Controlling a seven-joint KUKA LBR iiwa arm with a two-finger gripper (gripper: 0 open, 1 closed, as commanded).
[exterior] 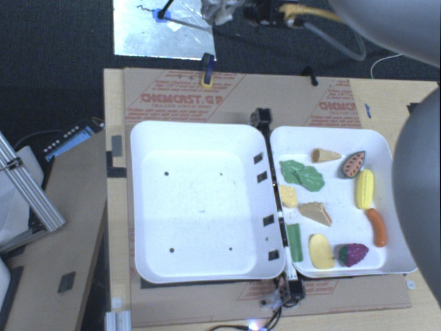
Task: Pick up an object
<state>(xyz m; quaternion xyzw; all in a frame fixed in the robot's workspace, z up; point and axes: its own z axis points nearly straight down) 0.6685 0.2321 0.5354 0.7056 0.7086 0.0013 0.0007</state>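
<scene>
The right bin [386, 150] holds several toy foods: a green leafy piece [302, 174], a tan cone [325, 155], a watermelon slice [353, 164], a yellow corn-like piece [364, 188], an orange sausage [376, 226], a tan wedge [315, 213], a green stick [294, 242], a yellow oval [320, 251] and purple grapes [352, 254]. My gripper [222, 5] hangs high at the top edge of the view, above the floor behind the bench, far from both bins and with nothing visibly in it.
The left bin [200, 205] lies beside the right one, joined by a black hinge strip [272, 198]. The grey arm [413, 185] covers the view's right side and part of the right bin's edge. A yellow cable [310, 11] runs near the wrist.
</scene>
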